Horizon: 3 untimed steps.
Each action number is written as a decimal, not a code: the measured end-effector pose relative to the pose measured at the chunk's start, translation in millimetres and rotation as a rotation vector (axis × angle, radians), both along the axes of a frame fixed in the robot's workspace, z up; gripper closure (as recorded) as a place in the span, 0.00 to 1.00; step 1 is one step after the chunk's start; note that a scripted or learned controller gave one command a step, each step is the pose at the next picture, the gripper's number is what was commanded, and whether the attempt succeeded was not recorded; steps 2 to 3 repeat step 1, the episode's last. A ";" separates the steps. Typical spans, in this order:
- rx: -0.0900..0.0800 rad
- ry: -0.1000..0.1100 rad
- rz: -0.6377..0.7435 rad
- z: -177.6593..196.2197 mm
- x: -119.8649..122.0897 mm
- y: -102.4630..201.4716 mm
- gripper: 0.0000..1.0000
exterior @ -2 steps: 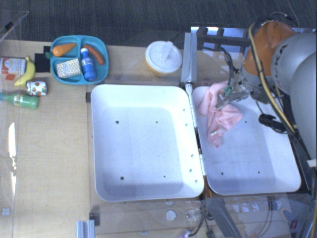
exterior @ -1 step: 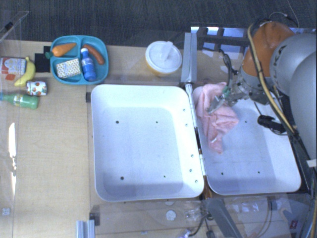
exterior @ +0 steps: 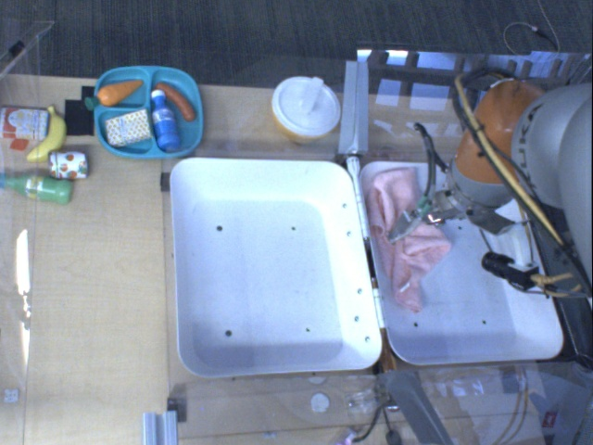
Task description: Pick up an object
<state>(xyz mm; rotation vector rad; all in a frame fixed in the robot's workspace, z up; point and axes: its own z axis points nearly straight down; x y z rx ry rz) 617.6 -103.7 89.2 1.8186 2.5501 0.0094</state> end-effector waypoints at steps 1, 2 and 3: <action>-0.001 -0.007 0.002 12.6 2.7 0.9 1.00; -0.001 -0.007 0.002 12.6 2.7 0.9 1.00; -0.001 -0.007 0.002 12.6 2.7 0.9 1.00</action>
